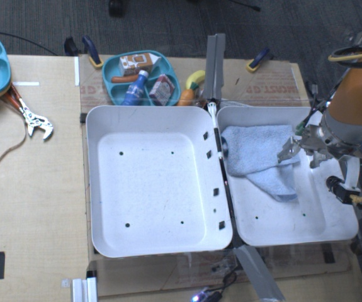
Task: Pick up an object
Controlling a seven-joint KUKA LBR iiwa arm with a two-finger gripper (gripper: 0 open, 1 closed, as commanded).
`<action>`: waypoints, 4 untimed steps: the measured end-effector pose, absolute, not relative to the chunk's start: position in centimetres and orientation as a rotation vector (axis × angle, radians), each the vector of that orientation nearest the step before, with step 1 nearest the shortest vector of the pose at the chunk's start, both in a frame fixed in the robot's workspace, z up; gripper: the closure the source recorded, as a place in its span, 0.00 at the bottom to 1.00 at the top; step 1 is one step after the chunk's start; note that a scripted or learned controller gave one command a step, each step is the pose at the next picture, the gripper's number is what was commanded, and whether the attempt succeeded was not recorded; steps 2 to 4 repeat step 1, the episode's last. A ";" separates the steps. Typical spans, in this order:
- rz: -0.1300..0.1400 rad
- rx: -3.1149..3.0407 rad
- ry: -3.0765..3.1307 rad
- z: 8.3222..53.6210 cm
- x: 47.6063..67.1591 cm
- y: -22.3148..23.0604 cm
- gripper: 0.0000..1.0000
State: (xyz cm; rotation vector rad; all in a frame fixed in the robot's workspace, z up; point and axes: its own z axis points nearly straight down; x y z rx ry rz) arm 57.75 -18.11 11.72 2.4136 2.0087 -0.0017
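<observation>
Wooden worktop (36, 200), two white bins. Towel (256, 156) in right bin (332, 225): light, limp, drapes. Pinch a raised fold. Gripper (292, 148) touches its right edge; opening: cannot tell.

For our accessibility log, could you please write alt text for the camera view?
A grey robot arm with an orange band reaches from the right, its hand at the edge of a crumpled light-blue cloth towel in the right shallow white bin. Behind the left white bin sits a teal divided tray of small items.
</observation>
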 end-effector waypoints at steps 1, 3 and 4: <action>-0.002 2.303 2.140 9.3 52.7 -18.6 0.00; -0.002 2.303 2.140 9.3 52.7 -18.6 0.00; -0.002 2.303 2.140 9.3 52.7 -18.6 0.00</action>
